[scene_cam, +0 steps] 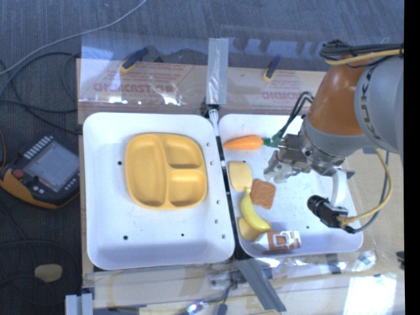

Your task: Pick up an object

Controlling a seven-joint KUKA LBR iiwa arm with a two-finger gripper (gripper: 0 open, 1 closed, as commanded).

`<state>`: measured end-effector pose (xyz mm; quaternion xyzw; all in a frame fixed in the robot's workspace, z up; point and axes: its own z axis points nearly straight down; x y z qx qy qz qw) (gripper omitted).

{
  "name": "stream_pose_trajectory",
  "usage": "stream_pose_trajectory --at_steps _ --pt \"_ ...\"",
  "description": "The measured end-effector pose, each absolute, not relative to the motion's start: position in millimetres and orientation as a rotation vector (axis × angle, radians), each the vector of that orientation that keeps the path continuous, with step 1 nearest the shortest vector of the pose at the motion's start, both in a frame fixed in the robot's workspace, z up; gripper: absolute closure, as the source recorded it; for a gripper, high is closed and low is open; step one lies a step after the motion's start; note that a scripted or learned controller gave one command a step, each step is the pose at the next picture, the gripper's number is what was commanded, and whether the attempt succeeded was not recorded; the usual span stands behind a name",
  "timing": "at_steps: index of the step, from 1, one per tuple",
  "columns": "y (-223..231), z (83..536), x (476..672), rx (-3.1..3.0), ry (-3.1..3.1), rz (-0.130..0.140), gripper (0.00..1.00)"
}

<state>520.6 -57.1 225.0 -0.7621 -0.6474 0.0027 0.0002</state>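
Orange carrot point(243, 143) lies at the right bin's point(354, 241) far left corner, ungrasped. Gripper point(281, 168) hovers over that bin near the toast slice point(263, 193); its state cannot be told. Pick not yet made.

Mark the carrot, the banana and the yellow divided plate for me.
carrot point(243, 143), camera view, middle of its orange body.
banana point(252, 216), camera view, middle of its curve.
yellow divided plate point(146, 169), camera view, floor of its large left compartment.
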Motion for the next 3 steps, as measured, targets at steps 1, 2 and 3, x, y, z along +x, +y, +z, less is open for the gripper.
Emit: stream_pose_trajectory --at_steps 1,2,3 --pt "-57.0 224.9 520.6 -2.394 -2.034 0.009 0.0" --pt "-65.3 182.5 519.9 -2.346 -2.087 0.007 0.0" --pt "-63.2 182.8 564.9 -2.051 -2.379 0.006 0.0"
